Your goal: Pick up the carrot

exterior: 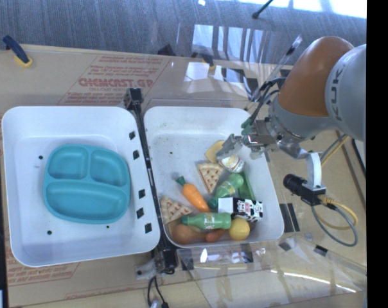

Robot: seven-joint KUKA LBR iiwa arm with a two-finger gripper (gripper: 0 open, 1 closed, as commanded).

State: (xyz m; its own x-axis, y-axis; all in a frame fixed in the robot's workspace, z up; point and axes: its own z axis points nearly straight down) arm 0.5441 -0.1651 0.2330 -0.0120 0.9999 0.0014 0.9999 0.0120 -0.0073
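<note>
Camera view had the carrot lying in the right bin, down-left of the gripper, apart from it; jaw state unclear.

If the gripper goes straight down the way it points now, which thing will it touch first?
Probably not the carrot. The gripper points down over the pale round item beside the waffle piece, so it would likely touch that first, though depth is unclear.

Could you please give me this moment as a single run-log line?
gripper: low over right bin, near its right wall | carrot: lying in right bin, not held | blue tray: in left bin
</note>
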